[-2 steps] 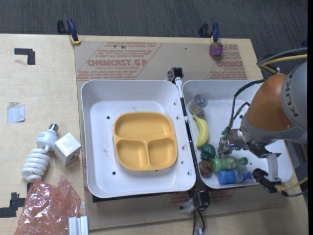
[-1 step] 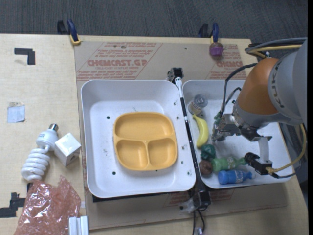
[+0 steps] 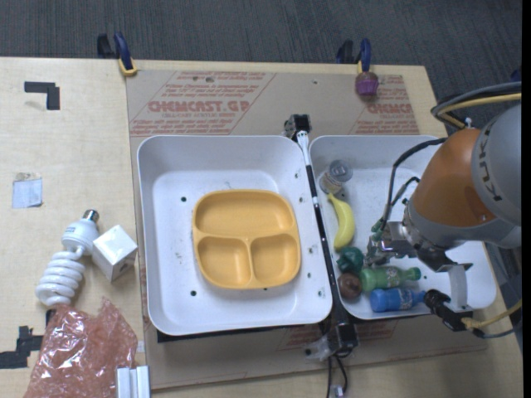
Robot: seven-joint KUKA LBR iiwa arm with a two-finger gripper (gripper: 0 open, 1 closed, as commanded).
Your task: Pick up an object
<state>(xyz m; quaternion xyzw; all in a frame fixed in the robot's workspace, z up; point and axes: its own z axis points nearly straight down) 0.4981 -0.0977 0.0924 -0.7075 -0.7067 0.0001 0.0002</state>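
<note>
- My end effector point(image 3: 388, 251) hovers in the right bin point(image 3: 365, 160); whether it's apart or together, I cannot tell.
- The green bottle point(image 3: 392, 275) lies just beneath: light, stiff, slippery. I'd grip mid-body, across its width.

Printed words on board and arm

The brown cardboard sheet point(image 3: 249, 98) under the bins reads "CHEMCAST" in red; the grey arm casing point(image 3: 504, 172) shows "KU".

Worktop point(image 3: 66, 156), left side: spiral light bulb point(image 3: 66, 264) touching small white cube point(image 3: 114, 252); crumpled pink plastic wrap point(image 3: 79, 351) below; black corner marker point(image 3: 43, 94); blue-handled clamps point(image 3: 120, 54) at cardboard sheet's point(image 3: 207, 98) far edge
</note>
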